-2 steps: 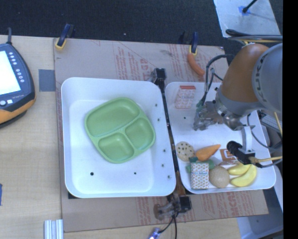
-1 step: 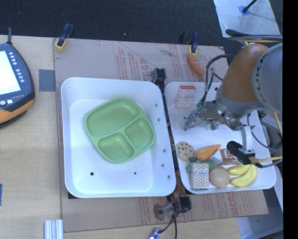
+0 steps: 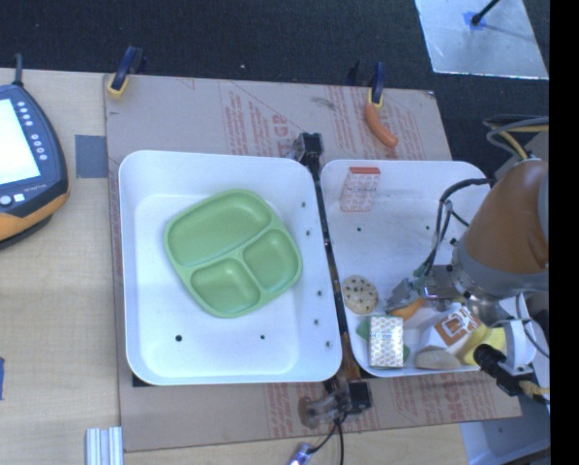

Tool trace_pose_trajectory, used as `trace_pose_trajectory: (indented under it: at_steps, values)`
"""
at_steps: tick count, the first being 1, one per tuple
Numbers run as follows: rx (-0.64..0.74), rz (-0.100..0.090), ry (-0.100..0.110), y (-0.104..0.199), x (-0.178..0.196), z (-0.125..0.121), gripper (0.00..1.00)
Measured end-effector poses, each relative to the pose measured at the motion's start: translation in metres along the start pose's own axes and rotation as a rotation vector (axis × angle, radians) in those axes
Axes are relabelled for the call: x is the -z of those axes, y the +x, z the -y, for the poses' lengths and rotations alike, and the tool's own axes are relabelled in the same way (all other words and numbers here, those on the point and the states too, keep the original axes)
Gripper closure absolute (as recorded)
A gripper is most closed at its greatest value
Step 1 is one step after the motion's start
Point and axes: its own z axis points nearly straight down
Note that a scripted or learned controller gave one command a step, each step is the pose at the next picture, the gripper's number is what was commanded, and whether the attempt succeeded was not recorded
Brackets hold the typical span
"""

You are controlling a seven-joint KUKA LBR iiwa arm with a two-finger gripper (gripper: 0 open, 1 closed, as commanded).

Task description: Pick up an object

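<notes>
Nearest, a clutter of small objects (image 3: 406, 332) crowds the right bin's (image 3: 386, 187) front corner. The gripper (image 3: 415, 294) is low among them, but whether its jaws are spread or pinching anything I cannot tell, so no pick looks completed. Farther left, a green divided plate (image 3: 233, 252) sits in the left bin (image 3: 154, 347).

Light wooden bench (image 3: 38, 318) across the lower view, overlaid with a brown cardboard sheet (image 3: 241, 114) printed with faint red lettering. Cardboard secured at far edge by two clamps: blue and yellow clamp (image 3: 123, 72) at left, blue and orange clamp (image 3: 379, 105) at right. Grey tape patch (image 3: 91, 155) beside the cardboard's left edge. Beyond the bench, dark carpet floor (image 3: 222, 17). Pale floor panel (image 3: 478, 22) at upper right, brightly lit, bearing a small blue mark.
</notes>
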Motion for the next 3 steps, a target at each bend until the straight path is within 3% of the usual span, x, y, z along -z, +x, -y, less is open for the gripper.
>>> trace_pose_trajectory:
  at_steps: [1,2,3]
  values:
    - [-0.001,-0.001,-0.003,-0.006,0.001,-0.125,0.0]
    - [0.001,0.0,0.0,0.002,0.0,-0.061,0.0]
    - [-0.002,-0.001,-0.003,0.007,0.001,-0.128,0.0]
